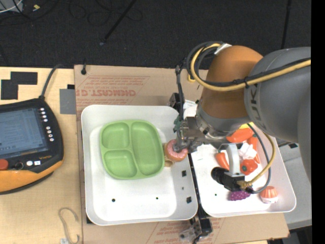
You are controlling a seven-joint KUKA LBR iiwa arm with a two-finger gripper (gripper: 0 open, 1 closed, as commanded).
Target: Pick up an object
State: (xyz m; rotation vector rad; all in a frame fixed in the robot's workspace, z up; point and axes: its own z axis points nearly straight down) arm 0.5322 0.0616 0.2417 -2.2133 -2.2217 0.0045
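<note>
A pink doughnut (176, 152) lies at the right edge of the left bin (127, 207), touching the rim of a green divided plate (131, 148). My gripper (181, 138) hangs directly over the doughnut, its tip right at the doughnut's top. The big grey and orange wrist covers what lies behind it. In the right bin (284, 202) I see an orange carrot-like piece (238, 135), more orange pieces (223, 160), a bunch of purple grapes (237, 194) and a small pink and white piece (269, 193).
A teach pendant (28, 141) lies on the bench at the far left. Cardboard (122, 88) sits under both bins. The divider between the bins runs just right of the doughnut.
</note>
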